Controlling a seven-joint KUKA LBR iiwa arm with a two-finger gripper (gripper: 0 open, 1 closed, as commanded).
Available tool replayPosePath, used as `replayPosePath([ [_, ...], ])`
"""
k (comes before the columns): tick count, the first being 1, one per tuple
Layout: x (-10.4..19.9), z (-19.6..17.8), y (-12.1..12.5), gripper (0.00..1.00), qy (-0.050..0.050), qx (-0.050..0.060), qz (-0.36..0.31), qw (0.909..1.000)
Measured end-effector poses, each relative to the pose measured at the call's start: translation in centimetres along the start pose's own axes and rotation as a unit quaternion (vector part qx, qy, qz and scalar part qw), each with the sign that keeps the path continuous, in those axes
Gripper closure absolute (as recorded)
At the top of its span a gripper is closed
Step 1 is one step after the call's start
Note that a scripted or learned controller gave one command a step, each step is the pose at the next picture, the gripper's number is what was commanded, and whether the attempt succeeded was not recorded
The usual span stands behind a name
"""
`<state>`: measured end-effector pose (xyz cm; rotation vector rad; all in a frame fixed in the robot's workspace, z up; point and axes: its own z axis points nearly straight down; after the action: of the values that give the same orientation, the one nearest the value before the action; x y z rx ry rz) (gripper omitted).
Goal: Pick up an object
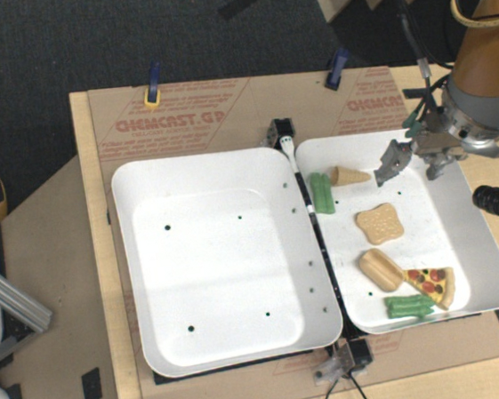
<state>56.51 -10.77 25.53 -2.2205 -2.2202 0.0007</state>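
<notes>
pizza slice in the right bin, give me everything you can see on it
The pizza slice looks like a toy: a small flat wedge with a tan crust edge, red top and dark specks that read as toppings. It lies flat near the front of the right bin, its point aimed toward the front. Its left corner meets the bun-shaped piece, and the green piece lies just in front, close or touching. The gripper is well away, near the bin's back.

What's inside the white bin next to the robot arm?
The right bin holds toy food: a green stick, a tan cone piece, toast, a bread roll, a pizza slice and green beans.
</notes>
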Motion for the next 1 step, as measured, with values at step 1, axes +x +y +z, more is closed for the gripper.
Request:
replayPosePath([
  [1,0.55,-16.87,-8.8,0.0,-0.001,-0.006,-0.001,1.0],
])
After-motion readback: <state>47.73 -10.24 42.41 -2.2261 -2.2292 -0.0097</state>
